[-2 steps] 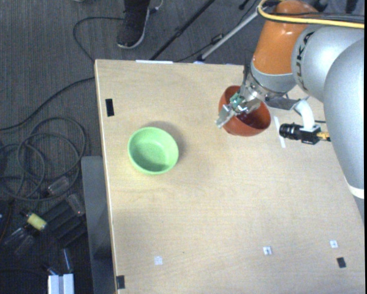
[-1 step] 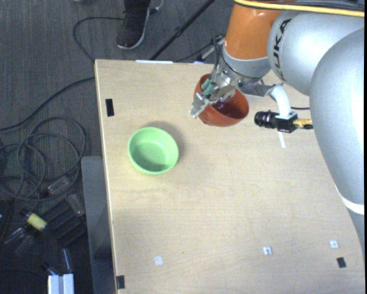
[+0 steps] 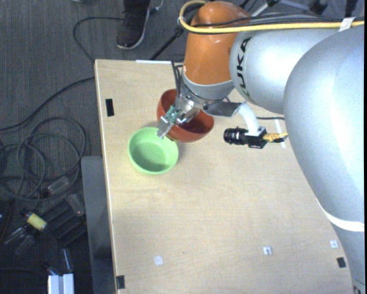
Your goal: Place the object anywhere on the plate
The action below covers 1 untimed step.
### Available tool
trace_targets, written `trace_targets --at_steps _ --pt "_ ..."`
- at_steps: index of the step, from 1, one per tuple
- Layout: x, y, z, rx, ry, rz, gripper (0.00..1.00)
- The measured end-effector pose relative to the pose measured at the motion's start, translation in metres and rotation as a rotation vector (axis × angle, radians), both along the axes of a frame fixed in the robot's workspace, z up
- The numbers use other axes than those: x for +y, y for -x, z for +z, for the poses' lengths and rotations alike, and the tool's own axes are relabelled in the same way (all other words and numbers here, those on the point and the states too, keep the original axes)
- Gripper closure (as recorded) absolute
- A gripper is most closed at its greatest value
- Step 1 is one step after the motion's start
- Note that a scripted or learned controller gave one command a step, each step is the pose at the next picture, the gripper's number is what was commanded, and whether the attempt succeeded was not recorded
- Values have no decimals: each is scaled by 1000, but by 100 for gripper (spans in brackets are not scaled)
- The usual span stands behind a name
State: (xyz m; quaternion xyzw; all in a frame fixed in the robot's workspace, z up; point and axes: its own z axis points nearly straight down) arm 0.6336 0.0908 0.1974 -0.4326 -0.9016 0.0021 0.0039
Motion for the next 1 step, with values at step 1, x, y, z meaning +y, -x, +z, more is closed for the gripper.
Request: trace_targets --at_steps 1 --pt "0 -1 3 -6 -1 0 0"
